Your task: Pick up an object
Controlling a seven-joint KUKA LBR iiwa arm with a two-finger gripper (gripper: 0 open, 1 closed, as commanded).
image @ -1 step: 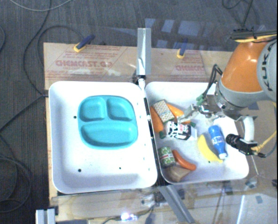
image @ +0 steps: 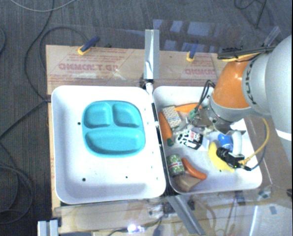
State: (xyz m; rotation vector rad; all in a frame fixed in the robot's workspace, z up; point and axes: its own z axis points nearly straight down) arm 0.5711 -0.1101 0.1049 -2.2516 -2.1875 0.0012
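Lying in the right bin (image: pixel 254 181), the candidate objects form a loose cluster: an orange carrot-shaped piece (image: pixel 164 125) against the left wall with its long axis running roughly front to back, a checkered box (image: pixel 170 115) just beside it, a small black-and-white item (image: pixel 189 139) near the middle, a green can (image: pixel 175 164), a red sausage-shaped piece (image: pixel 193 168) lying at a slant near the front, and a yellow banana-like object (image: pixel 218 157) toward the right.

The gripper (image: pixel 199 119) hangs low over the middle of this bin, under the orange band of the arm (image: pixel 235 90). Whether the jaws are apart or closed cannot be told; the wrist hides them, and no object is visibly held. The black-and-white item lies nearest, just in front of and slightly left of the jaws. The carrot lies farther left, the banana to the right and front.

The left bin (image: pixel 67 176) holds a blue divided tray (image: pixel 114 128), well apart from the gripper. Both bins rest on a brown board surface (image: pixel 62 65); dark carpeted floor (image: pixel 18 33) with loose cables surrounds it.

Judgement: the grasp is not yet made.
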